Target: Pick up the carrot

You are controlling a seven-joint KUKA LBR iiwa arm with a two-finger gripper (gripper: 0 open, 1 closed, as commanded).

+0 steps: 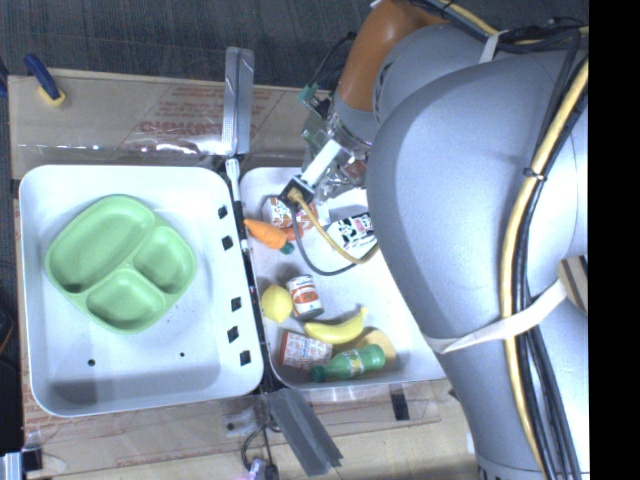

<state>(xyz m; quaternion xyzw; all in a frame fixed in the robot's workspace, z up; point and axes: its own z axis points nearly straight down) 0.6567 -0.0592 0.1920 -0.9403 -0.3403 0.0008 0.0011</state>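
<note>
Grey arm (470, 168) is closest, looming over the right bin (262, 183). The carrot (266, 232) lies by that bin's left wall, near the end effector (338, 168); can't tell if that's open or closed. The carrot looks light, stiff and a bit slick, so I'd pinch across its thick middle.

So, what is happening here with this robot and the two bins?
A grey robot arm reaches from the right into the right bin. Its claw is low over the far end, close to the carrot, which lies by the bin's left wall, not lifted yet. A lemon, a banana and a green bottle lie nearer the camera. The left bin holds a green plate.
</note>
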